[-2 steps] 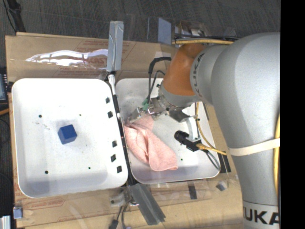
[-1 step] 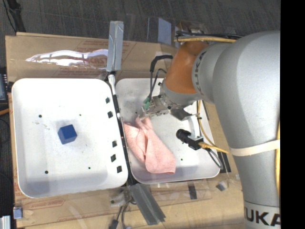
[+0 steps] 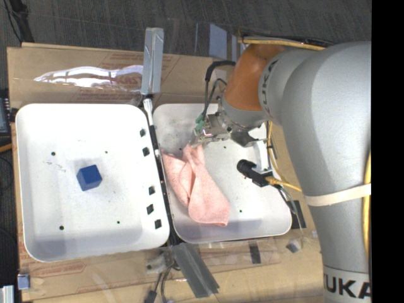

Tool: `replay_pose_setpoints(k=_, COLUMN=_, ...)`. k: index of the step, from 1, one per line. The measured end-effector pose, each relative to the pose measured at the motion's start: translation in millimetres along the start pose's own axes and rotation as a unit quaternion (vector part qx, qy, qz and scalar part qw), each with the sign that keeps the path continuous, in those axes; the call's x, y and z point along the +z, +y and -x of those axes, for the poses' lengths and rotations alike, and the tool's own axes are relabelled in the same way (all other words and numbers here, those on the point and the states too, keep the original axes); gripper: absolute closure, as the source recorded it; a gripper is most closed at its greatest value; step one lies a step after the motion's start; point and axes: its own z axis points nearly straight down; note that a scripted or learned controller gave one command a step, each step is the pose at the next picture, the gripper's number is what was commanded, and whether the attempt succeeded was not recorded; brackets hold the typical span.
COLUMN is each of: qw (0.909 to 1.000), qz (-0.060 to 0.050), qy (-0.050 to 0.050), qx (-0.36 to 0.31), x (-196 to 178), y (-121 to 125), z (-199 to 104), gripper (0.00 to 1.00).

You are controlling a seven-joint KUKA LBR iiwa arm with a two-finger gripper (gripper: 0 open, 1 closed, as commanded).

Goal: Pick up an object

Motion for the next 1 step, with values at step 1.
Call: replay_pose_setpoints(k=1, qw=1.0, qz=0.0, qy=0.0, qx=0.0, x=0.0, y=0.0, z=0.0, gripper=0.0)
